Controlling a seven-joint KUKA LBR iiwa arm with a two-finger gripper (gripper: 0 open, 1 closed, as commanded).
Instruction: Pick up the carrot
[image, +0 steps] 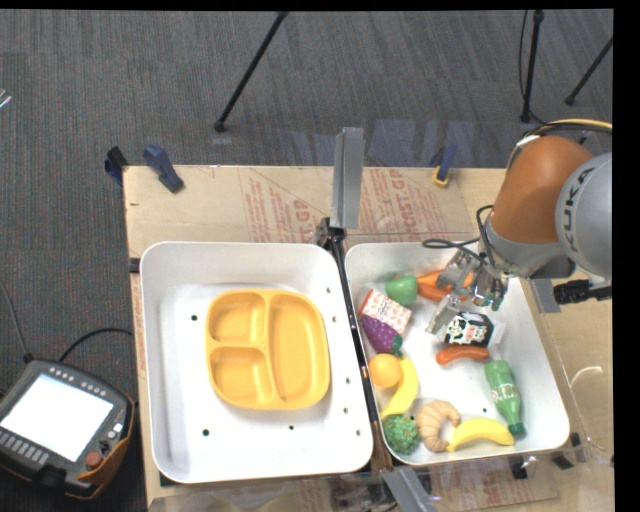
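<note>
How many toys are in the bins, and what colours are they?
Yellow: 4, the divided plate in the left bin, two bananas and a lemon
Green: 3, a pear, a broccoli and a bottle
Orange: 1, the carrot, beside the pincer
Red: 1, a sausage
Purple: 1, an eggplant
Tan: 1, a croissant
Printed cartons: 2
Total: 13

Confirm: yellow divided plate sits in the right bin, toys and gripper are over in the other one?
Not quite. The yellow divided plate sits in the left bin, as the camera view shows. The toys, including the carrot, lie in the right bin, and the gripper is over that one.
</note>
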